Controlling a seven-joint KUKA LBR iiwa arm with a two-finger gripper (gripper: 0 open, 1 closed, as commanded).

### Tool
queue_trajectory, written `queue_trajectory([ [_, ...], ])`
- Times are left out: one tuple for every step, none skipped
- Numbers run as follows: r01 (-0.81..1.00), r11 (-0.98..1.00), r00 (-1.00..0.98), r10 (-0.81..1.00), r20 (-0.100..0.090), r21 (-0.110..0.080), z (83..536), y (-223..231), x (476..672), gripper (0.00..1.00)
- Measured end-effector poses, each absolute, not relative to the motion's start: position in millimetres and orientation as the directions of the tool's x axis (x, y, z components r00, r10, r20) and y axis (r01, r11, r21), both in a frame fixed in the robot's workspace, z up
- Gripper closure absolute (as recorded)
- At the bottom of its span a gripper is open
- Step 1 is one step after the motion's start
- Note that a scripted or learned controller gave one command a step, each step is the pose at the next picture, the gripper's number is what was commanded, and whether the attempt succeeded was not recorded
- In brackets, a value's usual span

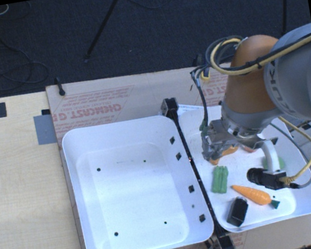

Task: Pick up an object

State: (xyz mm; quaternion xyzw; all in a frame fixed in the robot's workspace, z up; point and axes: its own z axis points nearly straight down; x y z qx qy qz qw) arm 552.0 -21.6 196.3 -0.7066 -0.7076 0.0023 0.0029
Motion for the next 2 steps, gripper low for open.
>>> queue_trajectory([
  [1.0, 0.006, -0.006, 1.0, 0.003, 0.014, 337.4, 26.5, 563.6, 1.0],
  [1.0, -0.003, 0.003, 1.0, 0.0, -0.011, 295.2, 2.7, 481.4, 1.0],
])
